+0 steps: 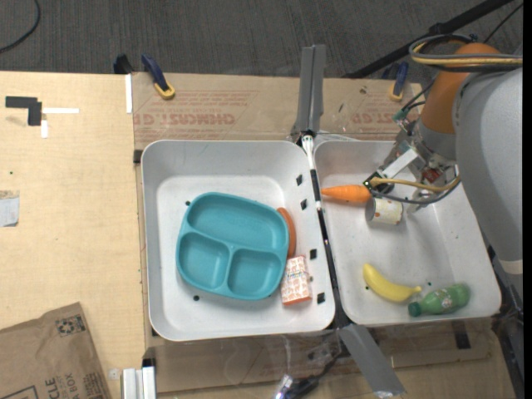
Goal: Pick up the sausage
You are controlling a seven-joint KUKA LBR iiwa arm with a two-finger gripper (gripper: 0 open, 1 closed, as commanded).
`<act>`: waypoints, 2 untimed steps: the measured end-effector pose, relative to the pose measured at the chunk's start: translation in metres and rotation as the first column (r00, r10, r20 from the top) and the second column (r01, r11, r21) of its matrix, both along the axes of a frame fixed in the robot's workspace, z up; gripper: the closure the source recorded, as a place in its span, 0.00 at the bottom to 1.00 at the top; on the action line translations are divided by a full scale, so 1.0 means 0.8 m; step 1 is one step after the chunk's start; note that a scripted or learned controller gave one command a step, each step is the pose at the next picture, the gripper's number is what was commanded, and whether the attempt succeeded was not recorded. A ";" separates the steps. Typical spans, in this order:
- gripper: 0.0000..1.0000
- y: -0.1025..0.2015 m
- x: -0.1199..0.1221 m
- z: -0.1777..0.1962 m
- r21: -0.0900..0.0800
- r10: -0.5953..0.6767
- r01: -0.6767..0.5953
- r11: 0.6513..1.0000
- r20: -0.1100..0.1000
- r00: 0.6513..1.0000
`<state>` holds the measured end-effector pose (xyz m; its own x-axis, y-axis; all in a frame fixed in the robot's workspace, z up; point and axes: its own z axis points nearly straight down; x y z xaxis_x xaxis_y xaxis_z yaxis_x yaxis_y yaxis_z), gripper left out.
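From my remote station I log the arm (499,131): smooth, rounded light-grey casing, with an orange band (453,90) above the wrist. Yellowish and dark cables (457,48) loop over that band. Below it, the wrist hardware is metallic with thin wires, ending in a dark claw (381,184).

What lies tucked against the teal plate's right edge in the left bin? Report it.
An orange-red sausage lies along the right rim of the teal plate, showing as just a narrow strip. A small carton lies just below it. Whether any of the sausage runs under the rim cannot be seen.
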<state>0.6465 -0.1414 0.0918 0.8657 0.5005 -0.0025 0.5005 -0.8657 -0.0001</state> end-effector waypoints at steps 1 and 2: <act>0.00 -0.051 0.006 0.000 0.000 0.010 -0.010 1.000 0.000 1.000; 0.00 -0.086 0.004 0.001 0.008 -0.147 0.147 0.989 0.003 0.989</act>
<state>0.6493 -0.2098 0.0929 0.9299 0.3677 0.0043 0.3677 -0.9299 -0.0055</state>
